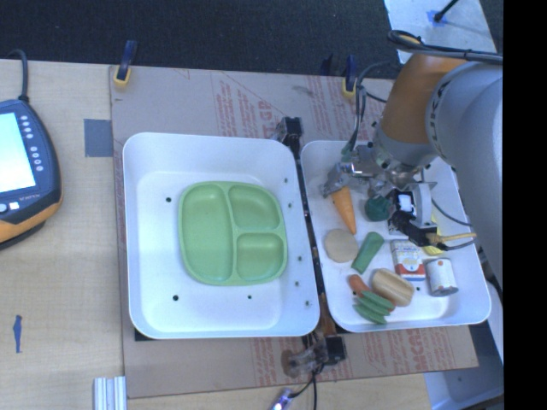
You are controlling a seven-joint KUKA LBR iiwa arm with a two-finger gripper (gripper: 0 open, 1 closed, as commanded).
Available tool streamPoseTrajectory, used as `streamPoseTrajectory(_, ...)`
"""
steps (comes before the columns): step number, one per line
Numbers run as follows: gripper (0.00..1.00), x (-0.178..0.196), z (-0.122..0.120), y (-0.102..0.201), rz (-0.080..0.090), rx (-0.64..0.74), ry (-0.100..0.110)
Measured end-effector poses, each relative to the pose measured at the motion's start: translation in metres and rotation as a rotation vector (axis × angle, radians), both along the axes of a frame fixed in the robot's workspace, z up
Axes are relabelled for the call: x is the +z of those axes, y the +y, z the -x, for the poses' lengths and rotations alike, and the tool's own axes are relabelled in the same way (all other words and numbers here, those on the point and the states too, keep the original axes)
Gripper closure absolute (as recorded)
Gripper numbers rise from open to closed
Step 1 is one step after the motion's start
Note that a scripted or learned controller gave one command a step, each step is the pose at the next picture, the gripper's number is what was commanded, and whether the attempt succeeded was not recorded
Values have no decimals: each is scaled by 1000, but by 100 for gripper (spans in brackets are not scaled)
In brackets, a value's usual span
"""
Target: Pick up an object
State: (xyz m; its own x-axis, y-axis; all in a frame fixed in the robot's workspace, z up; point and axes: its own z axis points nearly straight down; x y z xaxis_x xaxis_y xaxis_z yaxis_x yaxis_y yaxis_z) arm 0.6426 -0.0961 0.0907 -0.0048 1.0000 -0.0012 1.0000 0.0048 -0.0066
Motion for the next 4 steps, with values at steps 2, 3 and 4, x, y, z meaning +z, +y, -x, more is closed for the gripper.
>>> streamPoseTrajectory(2, 0, 1, 16, 1, 0, -2, 0)
streamPoseTrajectory(3, 0, 1, 20, 1, -1, -3, 2)
streamPoseTrajectory(4, 100, 11, 20, 0, 0, -3, 5)
